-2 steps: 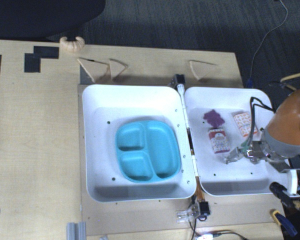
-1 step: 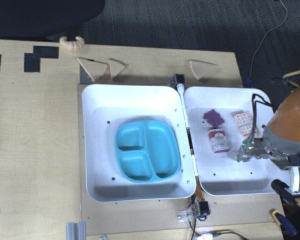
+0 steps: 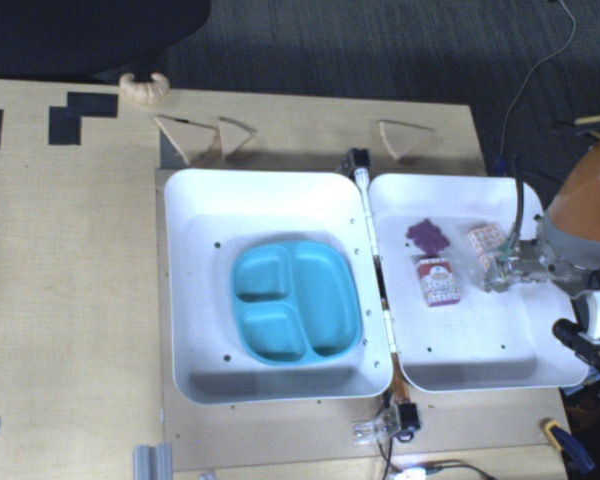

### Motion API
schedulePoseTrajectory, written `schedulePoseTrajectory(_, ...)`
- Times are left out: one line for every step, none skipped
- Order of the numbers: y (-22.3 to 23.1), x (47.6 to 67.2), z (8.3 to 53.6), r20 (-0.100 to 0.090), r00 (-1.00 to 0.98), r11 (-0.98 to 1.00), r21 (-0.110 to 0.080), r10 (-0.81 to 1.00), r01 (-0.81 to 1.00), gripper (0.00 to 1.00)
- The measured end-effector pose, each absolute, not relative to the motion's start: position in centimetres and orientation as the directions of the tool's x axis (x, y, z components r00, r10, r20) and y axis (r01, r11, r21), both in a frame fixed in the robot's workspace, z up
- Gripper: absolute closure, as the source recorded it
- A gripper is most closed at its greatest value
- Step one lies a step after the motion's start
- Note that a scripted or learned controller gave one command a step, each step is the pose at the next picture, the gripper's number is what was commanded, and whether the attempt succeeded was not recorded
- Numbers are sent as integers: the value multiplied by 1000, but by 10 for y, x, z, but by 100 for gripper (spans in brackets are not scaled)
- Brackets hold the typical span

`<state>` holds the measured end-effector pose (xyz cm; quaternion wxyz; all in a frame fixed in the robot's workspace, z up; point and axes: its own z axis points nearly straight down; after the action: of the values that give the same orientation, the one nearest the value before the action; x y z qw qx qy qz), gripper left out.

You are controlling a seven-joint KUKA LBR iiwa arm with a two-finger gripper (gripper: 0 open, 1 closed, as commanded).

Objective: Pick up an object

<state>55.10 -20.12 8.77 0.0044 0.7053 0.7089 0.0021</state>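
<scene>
Three small items lie in the right bin point(image 3: 470, 364). A purple lump point(image 3: 427, 235) sits toward its back. A red and white carton point(image 3: 438, 280) lies just in front of the lump. A pale packet with pink print point(image 3: 485, 238) lies further right. My gripper point(image 3: 500, 268) reaches in from the right, low over the bin floor. It sits right beside the near edge of the packet and a short way right of the carton. Nothing is visibly lifted. The grey wrist with its orange band point(image 3: 592, 198) covers the bin's right rim.
The left bin point(image 3: 195, 268) holds a blue divided plate point(image 3: 298, 300). A black clamp point(image 3: 358, 160) sits at the back where the two bins meet, and wires point(image 3: 400, 423) trail at the front. Pale wooden bench point(image 3: 70, 288) stretches off to the left.
</scene>
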Motion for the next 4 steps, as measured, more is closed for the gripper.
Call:
schedulePoseTrajectory(-201, 550, 87, -2, -5, 5, 7, 1000, 1000, 0)
schedulePoseTrajectory(-200, 552, 99, -3, -9, 10, 13, 1000, 1000, 100)
schedulePoseTrajectory(-200, 552, 99, -3, -9, 10, 12, 1000, 1000, 0)
schedulePoseTrajectory(-161, 491, 87, -2, -2, 2, 9, 1000, 1000, 0)
